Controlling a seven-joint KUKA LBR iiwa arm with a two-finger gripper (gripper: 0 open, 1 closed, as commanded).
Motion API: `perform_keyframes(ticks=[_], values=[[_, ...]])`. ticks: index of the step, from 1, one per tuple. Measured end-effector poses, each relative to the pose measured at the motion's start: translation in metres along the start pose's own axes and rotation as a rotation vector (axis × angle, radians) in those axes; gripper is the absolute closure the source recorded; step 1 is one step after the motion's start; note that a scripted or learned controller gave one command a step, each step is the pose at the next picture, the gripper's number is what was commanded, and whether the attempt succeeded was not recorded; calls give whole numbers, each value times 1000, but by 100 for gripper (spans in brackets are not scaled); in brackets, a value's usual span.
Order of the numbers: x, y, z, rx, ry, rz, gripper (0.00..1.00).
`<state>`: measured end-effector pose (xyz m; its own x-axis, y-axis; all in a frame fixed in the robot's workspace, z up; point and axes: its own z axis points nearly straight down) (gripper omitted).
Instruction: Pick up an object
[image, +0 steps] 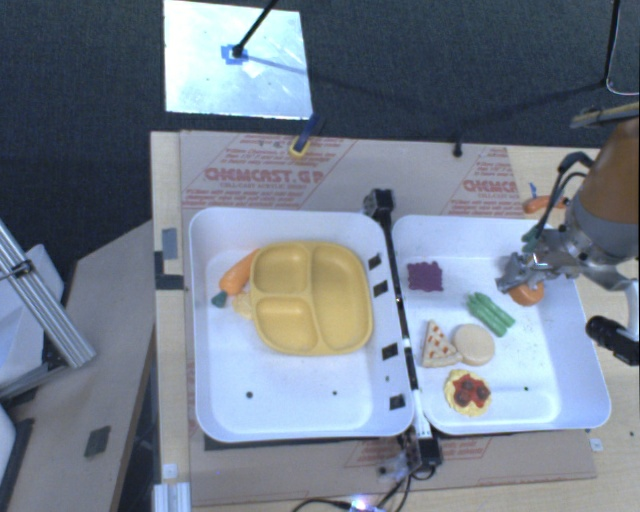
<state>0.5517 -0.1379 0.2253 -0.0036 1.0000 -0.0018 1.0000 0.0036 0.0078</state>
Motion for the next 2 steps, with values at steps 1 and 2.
perform_keyframes(ticks=[1, 2], values=[[41, 37, -11, 2, 2, -5, 100], [66, 57, -6, 4, 2, -4, 100]])
